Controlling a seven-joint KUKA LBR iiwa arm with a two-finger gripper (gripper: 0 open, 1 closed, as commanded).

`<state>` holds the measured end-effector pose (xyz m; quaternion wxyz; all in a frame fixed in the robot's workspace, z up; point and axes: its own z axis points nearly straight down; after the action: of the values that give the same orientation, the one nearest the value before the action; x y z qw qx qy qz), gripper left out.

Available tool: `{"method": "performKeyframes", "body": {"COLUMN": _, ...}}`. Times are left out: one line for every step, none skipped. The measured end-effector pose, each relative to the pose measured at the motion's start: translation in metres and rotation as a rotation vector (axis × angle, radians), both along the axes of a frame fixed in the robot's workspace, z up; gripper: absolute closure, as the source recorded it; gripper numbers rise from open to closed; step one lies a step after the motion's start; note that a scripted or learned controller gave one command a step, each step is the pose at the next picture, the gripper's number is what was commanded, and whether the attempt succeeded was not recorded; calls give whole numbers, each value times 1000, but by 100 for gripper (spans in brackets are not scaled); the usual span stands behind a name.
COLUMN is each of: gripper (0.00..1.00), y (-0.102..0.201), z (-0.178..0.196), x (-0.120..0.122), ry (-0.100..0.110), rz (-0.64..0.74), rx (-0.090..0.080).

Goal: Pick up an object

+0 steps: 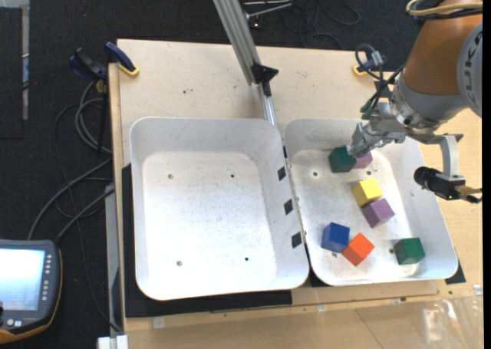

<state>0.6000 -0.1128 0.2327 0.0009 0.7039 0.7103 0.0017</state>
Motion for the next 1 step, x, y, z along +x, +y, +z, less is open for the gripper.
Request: {"method": "performKeyframes", "body": {"gripper": 100, "y": 48, "z": -2, "x": 19, "ry": 1, "rz": -2, "rx": 0}}
